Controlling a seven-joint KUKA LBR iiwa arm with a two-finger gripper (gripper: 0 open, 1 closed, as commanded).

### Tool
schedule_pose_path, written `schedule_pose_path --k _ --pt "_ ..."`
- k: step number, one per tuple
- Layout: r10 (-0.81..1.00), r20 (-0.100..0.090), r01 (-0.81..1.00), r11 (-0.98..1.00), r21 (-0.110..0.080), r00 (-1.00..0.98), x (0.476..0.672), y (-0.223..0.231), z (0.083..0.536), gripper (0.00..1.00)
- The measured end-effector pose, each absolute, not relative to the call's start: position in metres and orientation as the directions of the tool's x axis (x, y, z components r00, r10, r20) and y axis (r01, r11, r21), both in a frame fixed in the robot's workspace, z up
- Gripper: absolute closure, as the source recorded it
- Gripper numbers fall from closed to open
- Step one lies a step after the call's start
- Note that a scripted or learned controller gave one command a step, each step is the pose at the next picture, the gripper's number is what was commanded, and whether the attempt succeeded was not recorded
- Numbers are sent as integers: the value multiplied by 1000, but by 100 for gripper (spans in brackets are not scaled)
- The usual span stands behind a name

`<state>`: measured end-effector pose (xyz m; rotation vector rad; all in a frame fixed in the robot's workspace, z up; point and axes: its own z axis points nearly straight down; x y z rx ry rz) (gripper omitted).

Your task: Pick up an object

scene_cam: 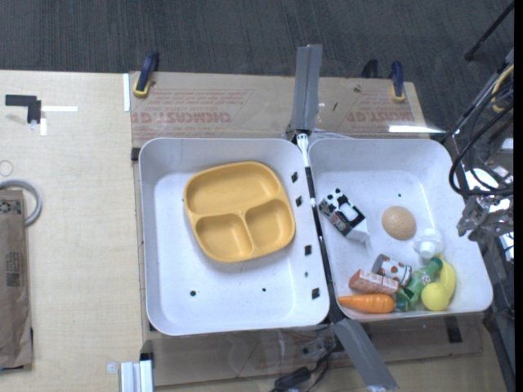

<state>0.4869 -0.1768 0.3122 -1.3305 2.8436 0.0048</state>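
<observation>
The tool [480, 217] sits at the outer rim of the right bin [368, 170], half lost among dark cables, and I cannot tell whether it is open or closed; nothing is visibly held in it. The pick seems not yet begun. The easiest candidate is probably the tan egg-shaped object [399, 222], which lies just inward of the tool at about the same depth, apart from its neighbours and with bare bin floor all round it. It looks smooth, rounded and matte, so it would likely roll or squirt out under an off-centre squeeze. A good try would come straight down over its middle, straddle its narrow width and close gently. The pile nearer the camera from the tool, with a yellow lemon [439, 291], a carrot [368, 303] and a red-and-white packet [377, 281], is packed tight and riskier. Farther inward lies a black-and-white item [341, 212], and beyond it a yellow divided plate [239, 211] in the left bin [163, 243].
</observation>
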Motion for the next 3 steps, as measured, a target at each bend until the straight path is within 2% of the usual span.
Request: schedule_pose_path --k 1,2,3 --pt "-880 -3 -880 476 2 -476 491 -165 293 100" --pt "-935 -5 -935 353 -1 -353 480 -172 331 100" --pt "-984 -5 -984 181 2 -181 479 -187 303 100"
